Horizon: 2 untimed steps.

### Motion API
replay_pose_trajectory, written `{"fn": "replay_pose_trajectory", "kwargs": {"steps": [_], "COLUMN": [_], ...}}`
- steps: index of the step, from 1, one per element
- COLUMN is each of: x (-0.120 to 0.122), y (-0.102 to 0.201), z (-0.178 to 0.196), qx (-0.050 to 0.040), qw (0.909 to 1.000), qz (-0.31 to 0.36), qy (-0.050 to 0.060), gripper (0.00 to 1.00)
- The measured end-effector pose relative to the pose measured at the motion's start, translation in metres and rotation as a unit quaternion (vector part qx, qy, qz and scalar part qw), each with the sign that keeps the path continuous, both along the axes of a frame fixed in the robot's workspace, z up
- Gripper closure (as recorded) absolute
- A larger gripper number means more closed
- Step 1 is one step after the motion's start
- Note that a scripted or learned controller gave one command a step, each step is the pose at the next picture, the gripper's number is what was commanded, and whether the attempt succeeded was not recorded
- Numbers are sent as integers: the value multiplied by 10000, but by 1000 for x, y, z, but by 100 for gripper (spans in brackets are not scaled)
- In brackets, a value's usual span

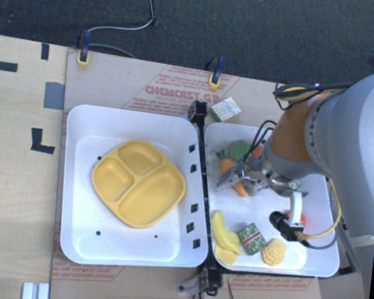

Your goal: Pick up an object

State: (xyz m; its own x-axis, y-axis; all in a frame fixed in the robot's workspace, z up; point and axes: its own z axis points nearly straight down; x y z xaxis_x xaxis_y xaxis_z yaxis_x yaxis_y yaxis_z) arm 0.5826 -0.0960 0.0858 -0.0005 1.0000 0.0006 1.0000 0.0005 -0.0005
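L bin (74, 186): yellow tray (139, 182) w/ 3 sections, lying about mid-bin. R bin (321, 267): banana (223, 236) at front-left, green pack (252, 239) just beside it, corn (273, 251) next to that near front edge. Carrot (239, 184) + green item (238, 149) toward back-left of R bin. Gripper (232, 178) down over the carrot, fingers look slightly apart w/ carrot at the tips; grip unclear. Arm (340, 144) comes in from R, orange band above wrist. Small patterned pack (224, 108) on cardboard behind bins
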Motion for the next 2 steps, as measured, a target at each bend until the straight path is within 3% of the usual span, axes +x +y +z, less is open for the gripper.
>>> {"fn": "replay_pose_trajectory", "kwargs": {"steps": [1, 2], "x": [77, 76], "y": [-3, -4], "z": [-1, 10], "qx": [-8, -20], "qw": [10000, 10000], "qz": [8, 11], "qy": [-4, 40], "gripper": [0, 100]}}
